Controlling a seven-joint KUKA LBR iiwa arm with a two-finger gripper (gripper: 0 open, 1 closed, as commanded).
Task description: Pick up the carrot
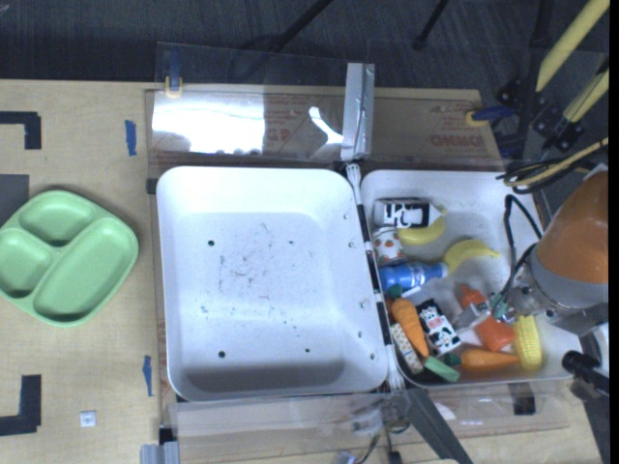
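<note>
Green divided plate [64, 256] lies left of bins (on bench).

Pale wooden bench [77, 124], dark carpeted floor [193, 8] behind, black tripod legs [319, 17]

I see the arm [580, 249] reaching in from the right edge, its orange band uppermost and the grey wrist below it, angled down and leftward; the gripper [503, 307] sits low at its tip, fingers unclear to me
</note>
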